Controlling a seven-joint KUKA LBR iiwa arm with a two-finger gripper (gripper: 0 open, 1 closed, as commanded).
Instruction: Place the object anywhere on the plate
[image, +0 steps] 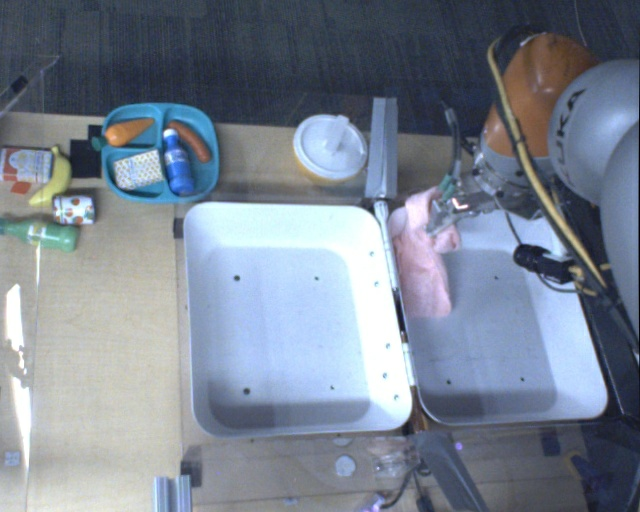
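Note:
A pink cloth (424, 268) hangs along the left wall of the right bin (520, 340), with its lower end resting on the bin floor. My gripper (443, 212) is at the cloth's upper end, shut on a bunched fold of it. The teal divided plate (205, 135) sits on the bench at the far left, beyond the left bin (290, 320). It holds an orange toy carrot (130, 131), a toy sausage (195, 143), a blue bottle (177, 163) and a patterned square piece (137, 169).
A round white tub with a yellow rim (329, 148) stands behind the bins, beside a grey bracket (380, 150). A toy banana (52, 176), a small box (22, 166), a small can (73, 209) and a green bottle (40, 233) lie at the bench's left edge.

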